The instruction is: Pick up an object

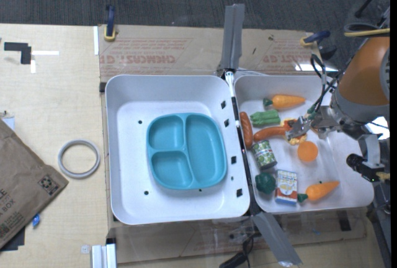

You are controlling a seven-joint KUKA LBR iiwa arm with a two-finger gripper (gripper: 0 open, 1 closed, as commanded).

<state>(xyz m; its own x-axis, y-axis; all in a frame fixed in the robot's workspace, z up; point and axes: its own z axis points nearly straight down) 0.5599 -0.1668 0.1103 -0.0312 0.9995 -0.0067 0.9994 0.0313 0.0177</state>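
Over the right bin's middle, you see the gripper at the orange chili's tip, its finger state blurred beyond telling, arm cut off at right.

Left bin: teal divided plate. Right bin: carrots, sausage, green can, small box, orange ball. Gripper at frame right, over second sausage. Tape ring at frame left.
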